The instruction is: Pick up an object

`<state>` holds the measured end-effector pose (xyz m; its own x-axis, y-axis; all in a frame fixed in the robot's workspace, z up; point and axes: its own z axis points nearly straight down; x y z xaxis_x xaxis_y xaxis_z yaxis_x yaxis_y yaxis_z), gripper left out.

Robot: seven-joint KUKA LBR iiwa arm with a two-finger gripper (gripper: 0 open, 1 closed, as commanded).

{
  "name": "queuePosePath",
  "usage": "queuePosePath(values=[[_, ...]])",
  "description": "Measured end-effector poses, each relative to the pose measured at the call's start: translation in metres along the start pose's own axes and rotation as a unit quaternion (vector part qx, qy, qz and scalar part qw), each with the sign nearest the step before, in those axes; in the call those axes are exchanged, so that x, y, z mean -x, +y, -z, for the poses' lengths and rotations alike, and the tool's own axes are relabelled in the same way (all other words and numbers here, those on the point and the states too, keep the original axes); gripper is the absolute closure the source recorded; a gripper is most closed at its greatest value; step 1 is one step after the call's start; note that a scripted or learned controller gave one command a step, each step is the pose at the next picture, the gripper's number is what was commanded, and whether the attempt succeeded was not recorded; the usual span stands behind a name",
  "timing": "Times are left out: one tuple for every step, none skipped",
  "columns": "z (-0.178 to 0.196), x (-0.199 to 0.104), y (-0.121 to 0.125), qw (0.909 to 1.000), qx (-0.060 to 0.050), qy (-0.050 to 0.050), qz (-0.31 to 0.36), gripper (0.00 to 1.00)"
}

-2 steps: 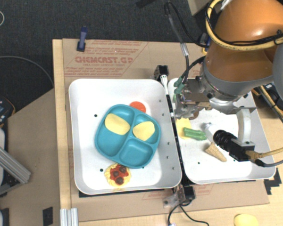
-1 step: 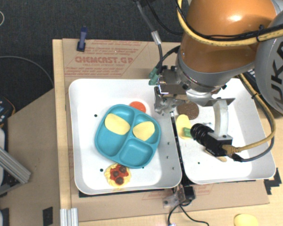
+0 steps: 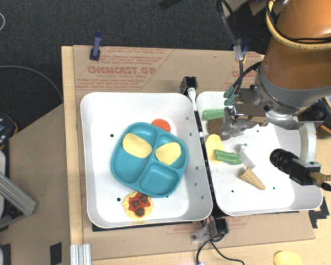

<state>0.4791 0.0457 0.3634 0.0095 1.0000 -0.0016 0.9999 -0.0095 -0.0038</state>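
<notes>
My gripper (image 3: pixel 230 128) hangs low over the back left part of the right bin (image 3: pixel 276 203). Just left of it lie a green piece (image 3: pixel 212 114) and a brown piece (image 3: pixel 213 127). In front of it are a yellow piece (image 3: pixel 213 144), a second green piece (image 3: pixel 227 158) and a small grey piece (image 3: pixel 244 154). A tan cone (image 3: pixel 252 178) lies nearer the front. I see nothing held in the gripper.
The left bin (image 3: pixel 99 164) holds a blue divided plate (image 3: pixel 149 159) with two yellow pieces (image 3: pixel 137 144) on it. An orange disc (image 3: pixel 161 124) peeks out behind the plate, and a small pizza toy (image 3: pixel 137 205) lies in front. The arm's bulk covers the right bin's back right.
</notes>
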Motion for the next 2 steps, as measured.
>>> queuePosePath(values=[[0.065, -0.062, 0.0, 0.9999, 0.006, 0.002, 0.009, 1.0], [-0.039, -0.02, -0.001, 1.0, -0.004, -0.001, 0.002, 1.0]])
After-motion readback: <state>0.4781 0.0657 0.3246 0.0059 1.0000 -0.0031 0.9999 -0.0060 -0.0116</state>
